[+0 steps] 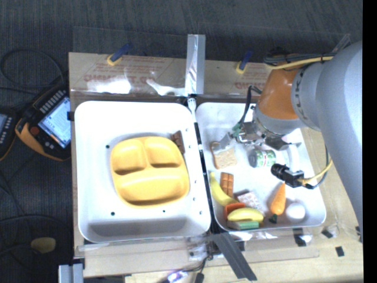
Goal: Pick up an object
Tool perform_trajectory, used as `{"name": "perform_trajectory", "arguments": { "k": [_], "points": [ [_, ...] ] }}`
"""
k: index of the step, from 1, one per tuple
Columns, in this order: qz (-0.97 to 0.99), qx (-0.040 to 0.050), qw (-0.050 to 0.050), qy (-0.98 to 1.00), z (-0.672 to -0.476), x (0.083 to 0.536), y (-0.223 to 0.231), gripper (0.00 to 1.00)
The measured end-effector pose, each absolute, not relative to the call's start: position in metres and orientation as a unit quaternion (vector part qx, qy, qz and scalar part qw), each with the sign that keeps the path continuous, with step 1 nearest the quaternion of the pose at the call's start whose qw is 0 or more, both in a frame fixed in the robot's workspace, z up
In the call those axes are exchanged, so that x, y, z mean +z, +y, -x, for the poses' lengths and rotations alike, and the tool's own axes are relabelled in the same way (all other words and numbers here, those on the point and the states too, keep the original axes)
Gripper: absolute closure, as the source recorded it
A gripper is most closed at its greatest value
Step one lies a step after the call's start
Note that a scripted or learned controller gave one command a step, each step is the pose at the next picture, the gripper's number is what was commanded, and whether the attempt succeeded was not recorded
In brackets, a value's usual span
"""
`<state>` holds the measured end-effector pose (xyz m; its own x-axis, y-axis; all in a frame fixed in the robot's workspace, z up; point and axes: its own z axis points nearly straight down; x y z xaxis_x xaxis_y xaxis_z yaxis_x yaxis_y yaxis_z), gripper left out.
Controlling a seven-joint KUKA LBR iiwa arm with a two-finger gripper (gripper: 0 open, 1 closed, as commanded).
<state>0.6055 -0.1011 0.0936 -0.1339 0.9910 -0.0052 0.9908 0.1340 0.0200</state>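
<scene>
**A:** Where is the pincer (259,141) now?

**B:** Low over the far half of the right bin (321,220), just above a small can (263,157) with a green band. The can sits mid-bin, near the bread (224,157) and well apart from the carrot (278,198) and egg (295,211) at the front.

**A:** So the can is the one to take?

**B:** That's my guess, since it's the closest thing. To do it well, I'd centre over the can, come straight down and close across its narrow side so it can't roll out. I'd also keep off the bread so it isn't dragged along.

**A:** Is the pincer apart or together?

**B:** I cannot tell, because the wrist (280,102) covers that part from above. I see nothing gripped.

**A:** What else is hard to read?

**B:** Whether the can stands or lies on its side, since its far edge is tucked under the pincer. I can't say whether the two touch. At the front, the banana (219,190) crowds a red, yellow and green pile (244,216) whose pieces I can't separate. A small brown piece (177,139) sits at the rim of the yellow tray (150,170) in the left bin (88,217), but what it is stays unclear. The arm (336,99) hides the right bin's far corner
</scene>
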Motion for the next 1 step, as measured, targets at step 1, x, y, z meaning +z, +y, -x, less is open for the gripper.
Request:
{"name": "perform_trajectory", "arguments": {
  "k": [1],
  "points": [
    [-0.707, -0.0015, 0.000, 0.707, -0.6201, 0.1412, -0.1373, 0.00]
  ]
}}
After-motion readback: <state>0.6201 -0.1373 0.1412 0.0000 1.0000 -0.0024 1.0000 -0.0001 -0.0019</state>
